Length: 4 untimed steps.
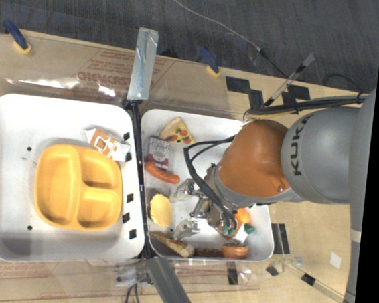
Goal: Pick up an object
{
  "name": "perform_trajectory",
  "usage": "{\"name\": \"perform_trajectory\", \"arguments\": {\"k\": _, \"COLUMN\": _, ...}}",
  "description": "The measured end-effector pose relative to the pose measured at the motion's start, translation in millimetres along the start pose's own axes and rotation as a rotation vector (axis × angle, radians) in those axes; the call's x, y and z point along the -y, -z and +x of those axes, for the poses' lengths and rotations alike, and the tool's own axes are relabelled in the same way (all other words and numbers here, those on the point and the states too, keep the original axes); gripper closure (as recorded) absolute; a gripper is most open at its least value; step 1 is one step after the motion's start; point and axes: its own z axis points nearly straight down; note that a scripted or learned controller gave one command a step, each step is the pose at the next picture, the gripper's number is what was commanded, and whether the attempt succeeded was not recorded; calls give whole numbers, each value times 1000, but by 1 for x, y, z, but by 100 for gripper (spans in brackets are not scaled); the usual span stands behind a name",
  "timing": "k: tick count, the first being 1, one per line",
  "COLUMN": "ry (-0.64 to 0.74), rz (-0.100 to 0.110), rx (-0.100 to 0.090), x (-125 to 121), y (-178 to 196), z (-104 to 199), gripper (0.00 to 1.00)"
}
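My gripper (pixel 184 210) hangs over the middle of the right bin (pixel 260 246), below the orange wrist band. Its fingers stand open, one fingertip (pixel 184 190) toward the back and the other toward the front, with nothing visible between them. A yellow round piece (pixel 161 210) lies just left of the fingers. A red sausage (pixel 163 173) lies behind it, and a brown bread stick (pixel 173 246) lies along the front wall. A pizza slice (pixel 177 131) and a small red packet (pixel 158 149) sit at the back left. The arm hides the bin's right half.
An orange and green piece (pixel 243 218), a white piece (pixel 238 234) and a reddish sausage (pixel 234 250) sit under the wrist at the front right. The left bin (pixel 11 122) holds a yellow divided plate (pixel 78 186) and an orange-white packet (pixel 106 145). A black divider (pixel 137 169) separates the bins.
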Motion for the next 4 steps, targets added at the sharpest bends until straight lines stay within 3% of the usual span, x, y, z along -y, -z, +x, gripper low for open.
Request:
{"name": "perform_trajectory", "arguments": {"k": 1, "ry": 219, "rz": 1, "rx": 4, "x": 28, "y": 1, "z": 2, "gripper": 0}}
{"name": "perform_trajectory", "arguments": {"k": 2, "ry": 556, "rz": 2, "rx": 5, "x": 49, "y": 1, "z": 4, "gripper": 0}}
{"name": "perform_trajectory", "arguments": {"k": 3, "ry": 560, "rz": 1, "rx": 6, "x": 48, "y": 11, "z": 3, "gripper": 100}}
{"name": "perform_trajectory", "arguments": {"k": 4, "ry": -58, "rz": 0, "rx": 5, "x": -4, "y": 1, "z": -33, "gripper": 100}}
